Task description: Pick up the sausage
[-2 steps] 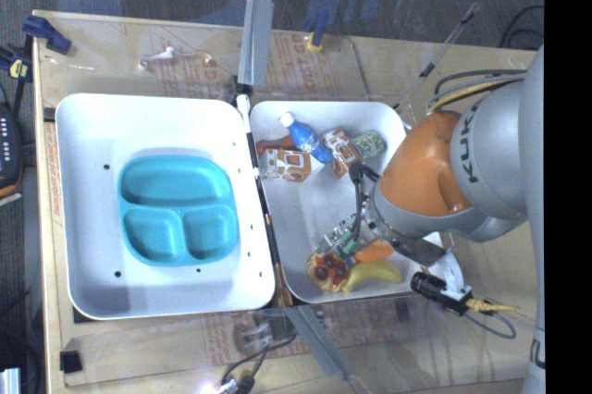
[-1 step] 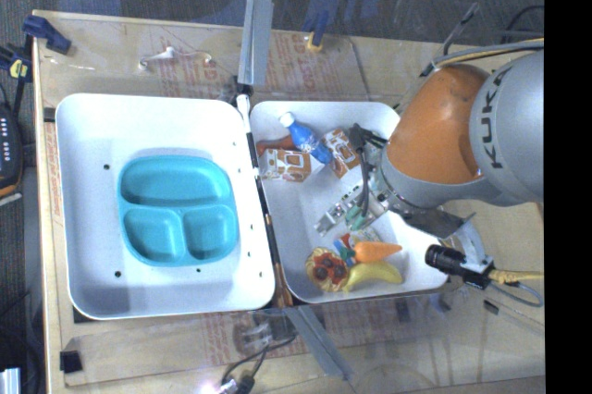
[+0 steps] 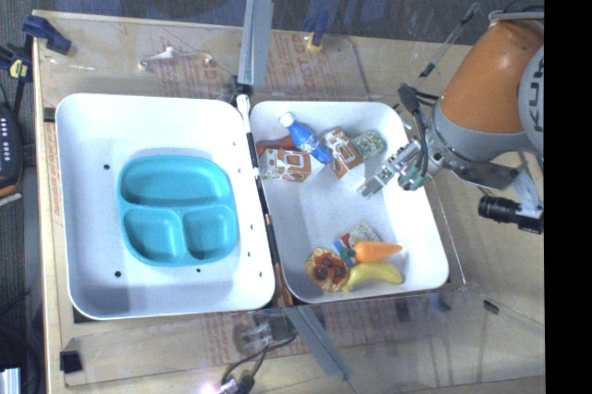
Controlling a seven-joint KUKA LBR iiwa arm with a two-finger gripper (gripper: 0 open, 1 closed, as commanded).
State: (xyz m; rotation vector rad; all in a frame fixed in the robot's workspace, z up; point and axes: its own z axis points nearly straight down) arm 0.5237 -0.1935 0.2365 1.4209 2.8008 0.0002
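A dark reddish-brown piece that looks like the sausage (image 3: 274, 146) lies at the far left of the right bin (image 3: 416, 235), against the top edge of a small brown-and-white carton (image 3: 284, 165). My gripper (image 3: 383, 177) hangs over the bin's right-middle part, well to the right of the sausage and just below a small green-labelled can (image 3: 370, 143). Its fingers stand open with nothing between them. The arm's orange band (image 3: 490, 78) is above the bin's right rim.
A blue bottle (image 3: 302, 137) and a second carton (image 3: 339, 152) lie between sausage and gripper. A carrot (image 3: 377, 249), banana (image 3: 375, 274) and a round pizza-like toy (image 3: 325, 267) sit at the bin's front. The left bin (image 3: 83, 198) holds a blue divided tray (image 3: 178, 207).
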